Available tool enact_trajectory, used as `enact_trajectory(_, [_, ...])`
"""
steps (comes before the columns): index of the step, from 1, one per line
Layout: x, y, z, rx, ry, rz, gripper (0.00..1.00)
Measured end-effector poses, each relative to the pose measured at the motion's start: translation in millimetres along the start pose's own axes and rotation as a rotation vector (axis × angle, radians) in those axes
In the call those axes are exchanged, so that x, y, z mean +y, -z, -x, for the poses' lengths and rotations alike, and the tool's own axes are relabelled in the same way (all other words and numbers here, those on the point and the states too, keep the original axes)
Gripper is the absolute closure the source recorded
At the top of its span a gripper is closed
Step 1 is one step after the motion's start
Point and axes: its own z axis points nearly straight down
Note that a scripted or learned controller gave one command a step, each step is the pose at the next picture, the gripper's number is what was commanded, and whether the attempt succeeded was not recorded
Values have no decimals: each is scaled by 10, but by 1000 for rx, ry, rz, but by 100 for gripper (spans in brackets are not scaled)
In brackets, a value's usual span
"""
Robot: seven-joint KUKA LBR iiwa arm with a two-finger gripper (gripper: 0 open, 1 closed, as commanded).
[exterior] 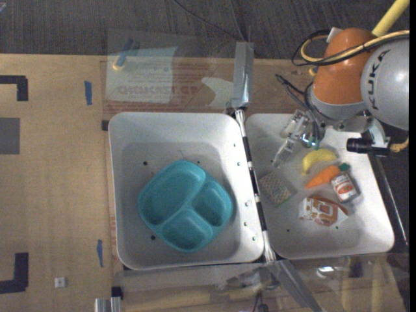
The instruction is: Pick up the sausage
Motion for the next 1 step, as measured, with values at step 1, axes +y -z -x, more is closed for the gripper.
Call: enact_trajectory(1, [108,23,-153,0,329,1,0])
